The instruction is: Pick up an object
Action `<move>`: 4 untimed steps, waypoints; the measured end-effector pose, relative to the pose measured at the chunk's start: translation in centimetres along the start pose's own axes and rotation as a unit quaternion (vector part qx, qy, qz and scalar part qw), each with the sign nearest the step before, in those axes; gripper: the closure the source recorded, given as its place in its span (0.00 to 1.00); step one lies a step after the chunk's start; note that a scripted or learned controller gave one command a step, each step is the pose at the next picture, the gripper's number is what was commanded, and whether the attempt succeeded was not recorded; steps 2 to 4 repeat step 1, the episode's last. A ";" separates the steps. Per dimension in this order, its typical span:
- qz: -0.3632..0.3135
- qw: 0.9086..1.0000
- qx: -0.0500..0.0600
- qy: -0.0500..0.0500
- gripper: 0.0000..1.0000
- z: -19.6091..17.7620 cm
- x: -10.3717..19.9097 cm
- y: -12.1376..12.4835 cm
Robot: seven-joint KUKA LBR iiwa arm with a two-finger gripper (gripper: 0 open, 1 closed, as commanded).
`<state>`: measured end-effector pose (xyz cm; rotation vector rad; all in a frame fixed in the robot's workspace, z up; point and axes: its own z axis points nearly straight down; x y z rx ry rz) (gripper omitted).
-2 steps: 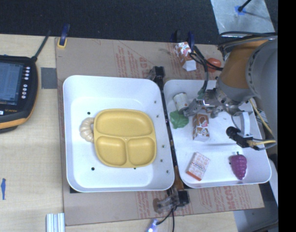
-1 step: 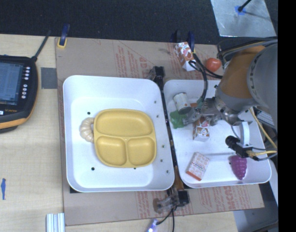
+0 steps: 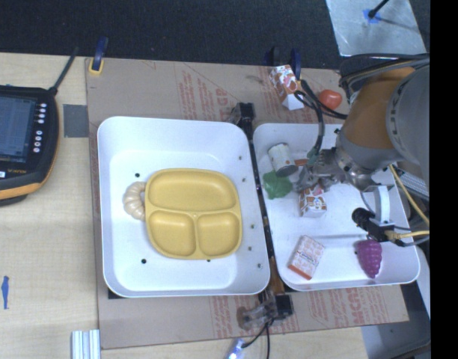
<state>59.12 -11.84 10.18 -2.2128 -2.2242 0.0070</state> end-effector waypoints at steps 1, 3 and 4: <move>0.000 1.000 -0.002 0.001 1.00 -9.1 7.6 0.2; 0.000 1.000 -0.002 0.001 1.00 -9.1 7.6 0.2; 0.000 1.000 -0.002 0.001 1.00 -9.1 7.6 0.2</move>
